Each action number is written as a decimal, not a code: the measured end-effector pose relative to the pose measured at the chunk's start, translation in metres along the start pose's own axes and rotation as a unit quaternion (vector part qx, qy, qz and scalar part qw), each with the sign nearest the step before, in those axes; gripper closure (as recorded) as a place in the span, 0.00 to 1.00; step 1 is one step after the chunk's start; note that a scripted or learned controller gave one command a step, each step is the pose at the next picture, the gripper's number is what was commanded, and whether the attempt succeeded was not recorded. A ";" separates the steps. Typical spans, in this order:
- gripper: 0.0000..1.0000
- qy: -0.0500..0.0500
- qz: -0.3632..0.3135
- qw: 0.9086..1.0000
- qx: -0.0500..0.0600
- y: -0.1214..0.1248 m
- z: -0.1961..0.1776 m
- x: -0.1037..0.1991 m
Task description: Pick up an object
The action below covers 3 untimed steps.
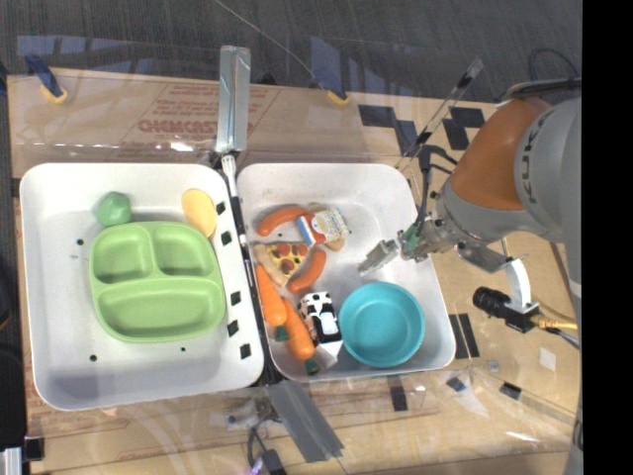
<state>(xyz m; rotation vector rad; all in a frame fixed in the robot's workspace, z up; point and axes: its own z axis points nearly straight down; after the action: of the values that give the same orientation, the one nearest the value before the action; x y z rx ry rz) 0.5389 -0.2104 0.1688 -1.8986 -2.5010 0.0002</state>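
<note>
We cannot tell our fingers' [381, 256] state; they hover just above the blue bowl [382, 325], sausages [297, 237] beyond.

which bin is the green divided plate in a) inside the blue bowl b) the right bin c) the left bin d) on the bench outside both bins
c: the green divided plate lies flat in the left bin, beside a green ball and a yellow piece; the blue bowl sits in the right bin.
</note>
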 end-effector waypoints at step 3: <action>0.00 0.000 0.515 0.857 0.001 0.133 0.077 0.056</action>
<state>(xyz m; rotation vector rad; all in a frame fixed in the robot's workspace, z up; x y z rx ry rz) 0.6521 -0.1205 0.0917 -2.9137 -1.1655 0.0046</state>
